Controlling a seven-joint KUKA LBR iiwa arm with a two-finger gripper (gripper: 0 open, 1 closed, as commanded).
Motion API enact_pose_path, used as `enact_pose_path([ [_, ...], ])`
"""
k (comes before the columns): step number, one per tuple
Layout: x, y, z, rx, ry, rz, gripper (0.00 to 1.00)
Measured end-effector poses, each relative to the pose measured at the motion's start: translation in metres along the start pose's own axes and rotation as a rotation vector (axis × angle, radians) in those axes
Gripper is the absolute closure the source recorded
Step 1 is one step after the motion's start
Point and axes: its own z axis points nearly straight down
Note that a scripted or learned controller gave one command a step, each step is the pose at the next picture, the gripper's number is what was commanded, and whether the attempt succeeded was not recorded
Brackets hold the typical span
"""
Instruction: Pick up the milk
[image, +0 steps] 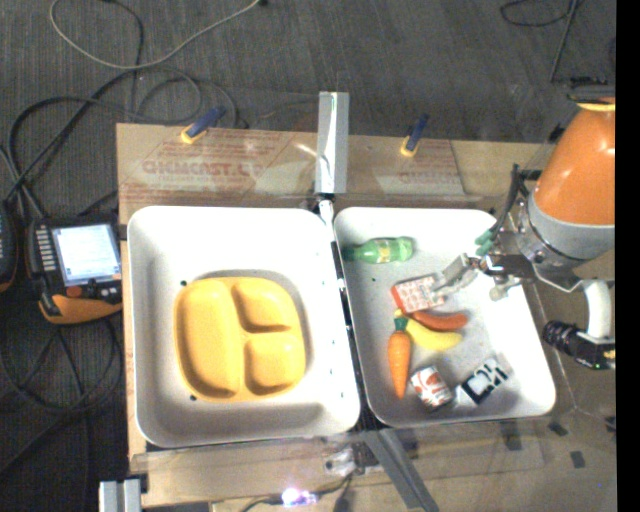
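While my gripper (447, 278) hangs over the right bin (520, 400), fingers' spacing unclear to me, the milk (414, 294) lies mid-bin touching the hot dog (440, 321); crowding could spoil the grasp.

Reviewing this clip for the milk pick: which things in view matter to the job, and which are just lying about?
Job: milk carton, gripper reaching beside it, right bin.

Lying about: green bottle, carrot, hot dog, banana, can, black-and-white box, yellow tray in the left bin.
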Motion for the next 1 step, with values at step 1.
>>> enact_pose_path([
  [1, 0.0153, 0.0292, 0.124, 0.001, 0.001, -0.056, 0.0],
])
